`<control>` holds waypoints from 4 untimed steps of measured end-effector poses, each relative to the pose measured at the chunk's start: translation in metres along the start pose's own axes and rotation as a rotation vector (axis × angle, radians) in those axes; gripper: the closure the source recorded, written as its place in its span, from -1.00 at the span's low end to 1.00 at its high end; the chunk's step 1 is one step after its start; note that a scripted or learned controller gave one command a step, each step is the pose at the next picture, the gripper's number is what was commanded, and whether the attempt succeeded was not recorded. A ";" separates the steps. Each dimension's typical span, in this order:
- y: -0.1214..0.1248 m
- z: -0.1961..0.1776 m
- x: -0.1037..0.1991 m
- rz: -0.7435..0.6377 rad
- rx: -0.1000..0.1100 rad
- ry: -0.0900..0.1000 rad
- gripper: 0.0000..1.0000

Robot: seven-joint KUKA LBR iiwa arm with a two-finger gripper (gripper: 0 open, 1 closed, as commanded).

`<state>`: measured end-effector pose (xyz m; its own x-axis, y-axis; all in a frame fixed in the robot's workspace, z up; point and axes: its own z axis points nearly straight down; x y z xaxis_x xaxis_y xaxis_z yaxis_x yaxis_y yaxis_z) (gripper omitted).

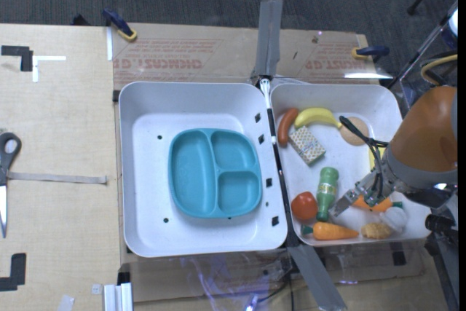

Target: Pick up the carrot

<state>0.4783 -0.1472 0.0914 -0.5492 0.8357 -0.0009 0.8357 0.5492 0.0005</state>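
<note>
The carrot [336, 231] lies along the front wall of the right bin [331, 89]. It is orange, with its green end pointing left toward the tomato [303, 205]. My gripper [362, 195] hangs low over the front right part of that bin, just above and to the right of the carrot and close beside the green bottle [326, 190]. A small orange object [374, 205] sits right under the gripper, partly hidden by it. The carrot itself lies free, a short way off the gripper.
The right bin also holds a banana [317, 116], a red sausage [286, 125], a small patterned box [307, 145], a tan round item [354, 132], a crumbly biscuit [376, 230] and a white item [397, 218]. A teal divided plate [216, 172] sits in the left bin [138, 156].
</note>
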 end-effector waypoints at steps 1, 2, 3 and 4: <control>0.001 -0.009 -0.001 -0.003 -0.001 -0.003 1.00; 0.001 -0.009 -0.001 -0.003 -0.001 -0.003 -1.00; 0.002 -0.018 -0.003 -0.004 -0.004 -0.006 1.00; 0.002 -0.018 -0.003 -0.004 -0.003 -0.006 -1.00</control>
<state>0.4818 -0.1481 0.1099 -0.5521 0.8337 -0.0066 0.8337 0.5521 0.0038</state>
